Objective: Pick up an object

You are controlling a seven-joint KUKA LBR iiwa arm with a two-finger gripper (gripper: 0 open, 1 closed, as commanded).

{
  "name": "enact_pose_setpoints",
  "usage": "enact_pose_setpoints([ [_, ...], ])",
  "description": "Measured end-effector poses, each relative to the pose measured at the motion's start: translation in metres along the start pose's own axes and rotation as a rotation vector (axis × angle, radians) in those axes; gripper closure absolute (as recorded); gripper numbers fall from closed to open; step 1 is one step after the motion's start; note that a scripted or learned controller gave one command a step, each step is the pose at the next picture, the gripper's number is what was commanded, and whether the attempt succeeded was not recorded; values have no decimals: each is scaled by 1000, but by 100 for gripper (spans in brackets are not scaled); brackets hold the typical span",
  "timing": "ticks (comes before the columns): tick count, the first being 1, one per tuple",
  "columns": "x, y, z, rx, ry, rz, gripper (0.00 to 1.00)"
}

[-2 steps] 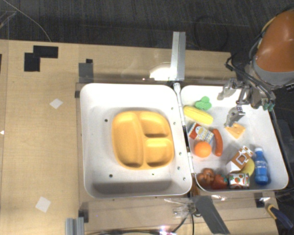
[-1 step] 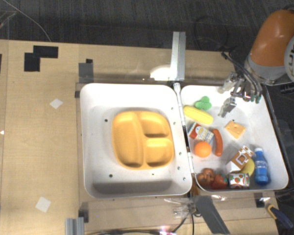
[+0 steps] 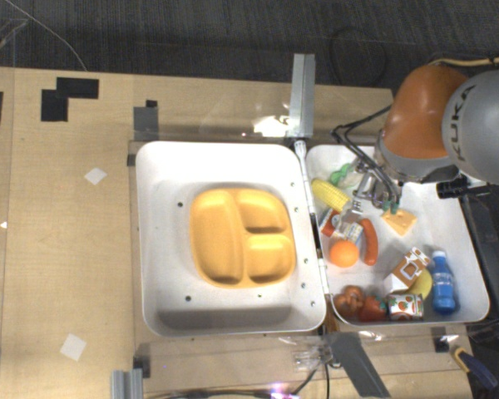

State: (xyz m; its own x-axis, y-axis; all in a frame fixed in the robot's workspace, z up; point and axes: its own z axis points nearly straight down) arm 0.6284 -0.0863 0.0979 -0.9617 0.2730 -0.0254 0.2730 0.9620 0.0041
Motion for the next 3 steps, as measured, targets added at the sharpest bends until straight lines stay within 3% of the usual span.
enact_pose_setpoints([
  [1,8,34,-92,-2,10,-245,0],
  [2,-33,8,2,6,29,83,0],
  [3,-38,11,-14,1,9,77,100],
])
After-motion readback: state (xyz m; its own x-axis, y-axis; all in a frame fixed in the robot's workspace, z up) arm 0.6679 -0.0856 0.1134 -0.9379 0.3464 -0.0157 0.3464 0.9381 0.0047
